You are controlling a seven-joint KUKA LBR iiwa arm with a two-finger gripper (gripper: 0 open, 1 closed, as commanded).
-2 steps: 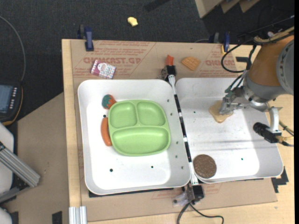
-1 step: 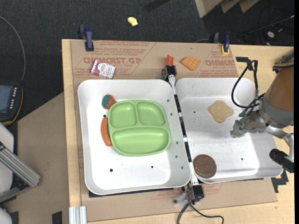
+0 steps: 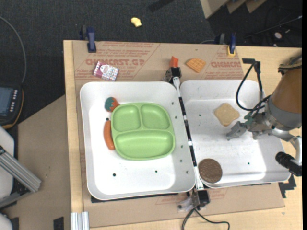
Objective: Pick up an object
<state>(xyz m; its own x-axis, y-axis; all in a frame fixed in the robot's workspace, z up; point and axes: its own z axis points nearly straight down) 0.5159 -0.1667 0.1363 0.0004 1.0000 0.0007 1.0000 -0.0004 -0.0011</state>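
Reaching in from the right, our gripper [image 3: 238,130] hangs low in the right bin [image 3: 249,169], just beside the tan bread slice [image 3: 226,114], w/ nothing between its fingers; we cannot tell if the jaws are released or clenched. We judge the bread is the target, since it lies nearest. A brown round cookie [image 3: 210,170] sits at the bin's front edge. The green divided plate [image 3: 142,131], carrot [image 3: 109,135] & small teal-red toy [image 3: 112,103] stay in the left bin [image 3: 139,178], well apart.
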